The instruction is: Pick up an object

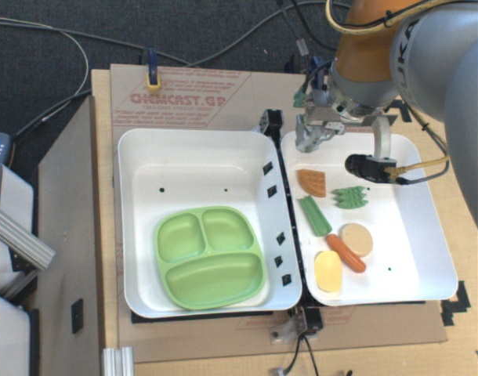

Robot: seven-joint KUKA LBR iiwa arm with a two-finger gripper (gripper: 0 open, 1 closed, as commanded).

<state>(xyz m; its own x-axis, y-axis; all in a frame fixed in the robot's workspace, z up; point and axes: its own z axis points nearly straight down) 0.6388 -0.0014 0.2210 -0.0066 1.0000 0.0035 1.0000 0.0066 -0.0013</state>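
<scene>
Your hand [316, 134] hovers over the right bin's [427, 233] far corner; can't tell its state. Descending there risks clipping the wall, missing the toast slice [313, 182].

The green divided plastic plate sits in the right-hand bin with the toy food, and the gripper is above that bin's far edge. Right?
Not quite. The camera view shows the green divided plastic plate in the left white bin. The toy food lies in the right white bin, and the gripper is above its far edge.

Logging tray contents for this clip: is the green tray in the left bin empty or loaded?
Empty. The green tray lies flat in the left bin, and all three compartments show bare green plastic.
</scene>
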